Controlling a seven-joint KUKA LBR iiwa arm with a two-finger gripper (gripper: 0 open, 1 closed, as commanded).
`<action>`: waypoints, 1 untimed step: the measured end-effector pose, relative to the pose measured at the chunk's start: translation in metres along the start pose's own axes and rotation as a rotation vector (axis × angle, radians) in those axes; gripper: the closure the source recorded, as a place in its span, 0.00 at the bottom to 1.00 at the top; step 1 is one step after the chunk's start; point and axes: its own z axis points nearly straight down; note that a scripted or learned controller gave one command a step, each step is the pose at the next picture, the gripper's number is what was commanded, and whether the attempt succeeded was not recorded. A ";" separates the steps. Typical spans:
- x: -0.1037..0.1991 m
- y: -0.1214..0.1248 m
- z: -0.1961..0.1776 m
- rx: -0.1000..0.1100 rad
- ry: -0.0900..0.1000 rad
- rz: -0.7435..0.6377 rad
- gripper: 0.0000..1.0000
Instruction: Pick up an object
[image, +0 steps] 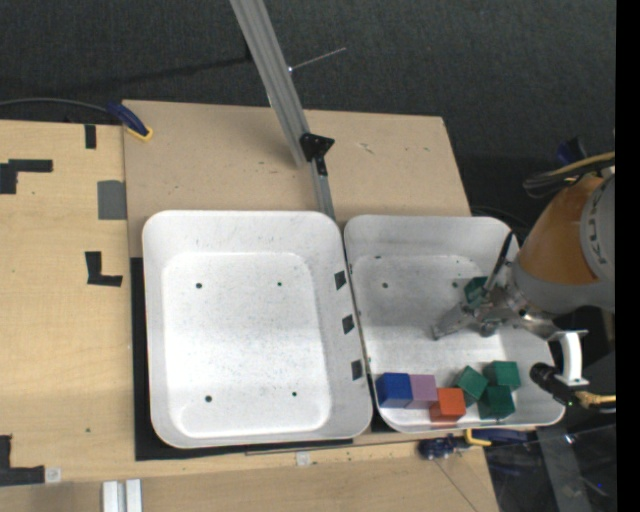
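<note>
two bins (245, 225), seven blocks (394, 389)

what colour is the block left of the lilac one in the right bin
Blue, clearest in the camera view.

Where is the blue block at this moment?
The blue block lies in the right bin, at its near left corner, touching the purple block on its right.

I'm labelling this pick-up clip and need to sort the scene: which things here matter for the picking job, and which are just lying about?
Job:
- gripper, low in the right bin
- green block beside it
- blue block, purple block, orange block and green blocks along the near wall

Lying about:
- left bin
- metal pole
- black tape marks on the bench
</note>
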 end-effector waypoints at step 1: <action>0.000 0.000 -0.011 -0.001 0.001 0.000 1.00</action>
